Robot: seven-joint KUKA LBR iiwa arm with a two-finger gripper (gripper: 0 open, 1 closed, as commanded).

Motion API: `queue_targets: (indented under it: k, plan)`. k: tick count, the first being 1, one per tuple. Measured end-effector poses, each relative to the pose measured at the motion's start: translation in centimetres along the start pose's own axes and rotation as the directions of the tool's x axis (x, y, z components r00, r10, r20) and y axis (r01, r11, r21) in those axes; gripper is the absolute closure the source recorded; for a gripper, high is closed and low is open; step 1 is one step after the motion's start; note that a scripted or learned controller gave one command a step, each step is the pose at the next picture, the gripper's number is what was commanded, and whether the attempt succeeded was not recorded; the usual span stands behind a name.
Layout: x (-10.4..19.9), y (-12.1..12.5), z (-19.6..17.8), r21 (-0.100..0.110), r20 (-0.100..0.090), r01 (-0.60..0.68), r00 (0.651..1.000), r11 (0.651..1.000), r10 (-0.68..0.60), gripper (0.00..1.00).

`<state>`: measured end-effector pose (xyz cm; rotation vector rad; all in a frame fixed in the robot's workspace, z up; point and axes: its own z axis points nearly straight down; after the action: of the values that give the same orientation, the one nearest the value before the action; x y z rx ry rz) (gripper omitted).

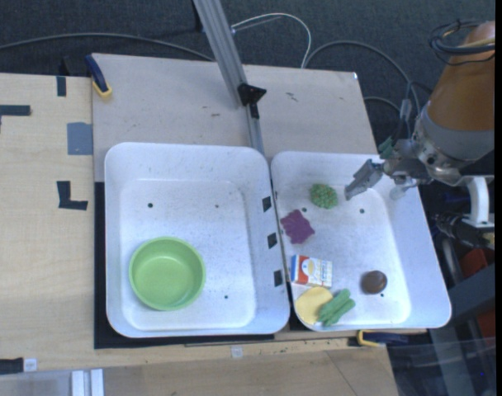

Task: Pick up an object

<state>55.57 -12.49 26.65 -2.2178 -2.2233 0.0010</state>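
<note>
glossy green plastic bowl [167, 273], speckled white bins [185, 159]

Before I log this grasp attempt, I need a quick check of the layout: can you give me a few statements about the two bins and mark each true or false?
1. The round green plastic bowl sits in the left white bin. True.
2. The flat purple object lies in the left bin. False: it lies in the right white bin.
3. The gripper holds the bumpy green ball. False: the ball lies on the bin floor, beside the gripper.
4. The small dark brown round object lies in the right bin. True.
5. The small white and orange carton lies against the bowl. False: it is in the right bin, above the flat yellow piece.
</note>
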Motion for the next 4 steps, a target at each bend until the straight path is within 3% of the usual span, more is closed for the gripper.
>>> queue_targets:
  k: [1,4]
  plan:
    - [0.0,0.0,0.0,0.0,0.0,0.0,1.0,1.0,0.0,0.0]
    - [0.1,-0.3,13.1,0.006,0.0,-0.002,1.0,1.0,0.002,0.0]
